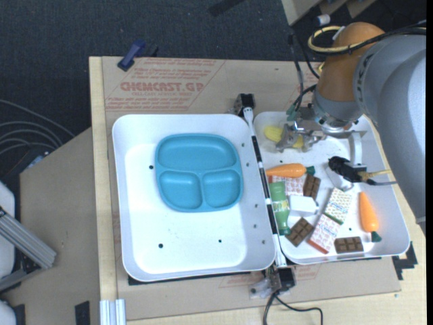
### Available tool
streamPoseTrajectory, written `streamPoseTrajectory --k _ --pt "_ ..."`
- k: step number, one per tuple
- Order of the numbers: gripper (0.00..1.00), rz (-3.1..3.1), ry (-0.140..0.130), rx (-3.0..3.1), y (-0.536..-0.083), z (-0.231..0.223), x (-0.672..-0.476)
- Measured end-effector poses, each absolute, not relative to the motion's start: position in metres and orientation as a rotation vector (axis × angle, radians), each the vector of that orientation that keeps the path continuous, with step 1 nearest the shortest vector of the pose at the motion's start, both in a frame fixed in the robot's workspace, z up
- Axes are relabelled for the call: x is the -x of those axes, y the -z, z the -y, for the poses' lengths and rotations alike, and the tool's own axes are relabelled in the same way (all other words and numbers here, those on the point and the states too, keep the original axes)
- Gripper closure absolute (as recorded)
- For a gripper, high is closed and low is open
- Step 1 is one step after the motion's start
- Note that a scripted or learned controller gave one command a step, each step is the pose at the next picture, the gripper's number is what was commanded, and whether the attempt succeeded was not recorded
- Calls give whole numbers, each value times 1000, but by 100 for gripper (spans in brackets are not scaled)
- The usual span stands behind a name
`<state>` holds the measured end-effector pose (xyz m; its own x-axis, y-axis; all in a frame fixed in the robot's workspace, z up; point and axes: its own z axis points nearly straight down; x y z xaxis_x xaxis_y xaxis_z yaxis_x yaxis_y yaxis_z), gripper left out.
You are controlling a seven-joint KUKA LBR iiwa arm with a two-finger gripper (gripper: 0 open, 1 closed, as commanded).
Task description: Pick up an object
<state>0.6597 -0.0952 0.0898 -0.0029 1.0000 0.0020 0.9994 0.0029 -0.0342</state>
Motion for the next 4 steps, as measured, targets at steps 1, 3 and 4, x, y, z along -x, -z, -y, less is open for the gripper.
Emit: streamPoseTrajectory --k 1,3,4 --pt "100 2225 4 2222 -240 66 -668" --pt "0 2218 -5 2220 -136 100 -665" --pt "0 2218 -3 2220 -84 102 -666"
